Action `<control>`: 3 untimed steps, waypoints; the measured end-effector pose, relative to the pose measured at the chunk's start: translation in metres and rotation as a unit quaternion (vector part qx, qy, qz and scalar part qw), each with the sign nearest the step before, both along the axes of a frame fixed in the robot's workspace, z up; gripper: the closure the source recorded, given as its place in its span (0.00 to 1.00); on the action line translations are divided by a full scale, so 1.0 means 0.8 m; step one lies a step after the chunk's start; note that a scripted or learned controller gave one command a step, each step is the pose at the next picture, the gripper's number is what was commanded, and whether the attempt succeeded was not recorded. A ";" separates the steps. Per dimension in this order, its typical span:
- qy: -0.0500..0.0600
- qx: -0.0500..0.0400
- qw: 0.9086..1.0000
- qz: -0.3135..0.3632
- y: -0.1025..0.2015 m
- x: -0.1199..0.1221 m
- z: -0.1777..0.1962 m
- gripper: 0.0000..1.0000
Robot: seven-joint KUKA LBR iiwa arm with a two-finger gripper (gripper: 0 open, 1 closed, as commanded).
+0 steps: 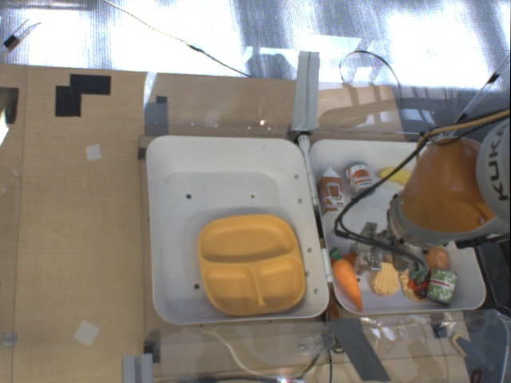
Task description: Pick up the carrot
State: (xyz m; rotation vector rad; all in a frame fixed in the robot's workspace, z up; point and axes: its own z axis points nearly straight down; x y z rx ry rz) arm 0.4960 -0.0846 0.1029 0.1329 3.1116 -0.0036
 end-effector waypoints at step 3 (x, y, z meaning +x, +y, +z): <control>-0.009 -0.006 0.995 0.101 -0.009 0.047 0.011 0.00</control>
